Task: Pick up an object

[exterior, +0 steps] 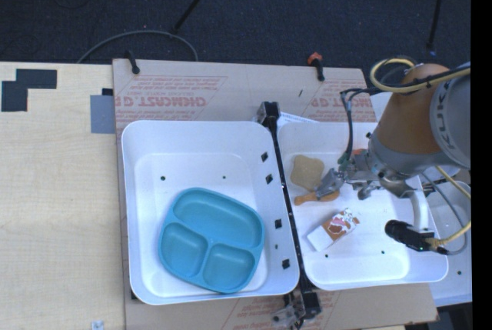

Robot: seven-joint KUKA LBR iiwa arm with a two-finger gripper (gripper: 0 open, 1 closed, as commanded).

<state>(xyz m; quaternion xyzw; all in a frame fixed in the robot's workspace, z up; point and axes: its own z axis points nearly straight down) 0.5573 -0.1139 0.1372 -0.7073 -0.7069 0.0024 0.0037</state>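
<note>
Pincer (330,184) sat low in right white bin (384,275), over tan flat sponge-like piece (307,169) and orange stick-shaped piece (307,198). Open or closed: couldn't tell. Risk: two pieces touching, so grab could nudge both, catch neither. Small white-orange packet (336,228) lay near.

Single fixed camera, mounted above the tabletop (54,198), looking down at a slant from moderate distance; both white bins (142,167) lie in frame.
</note>
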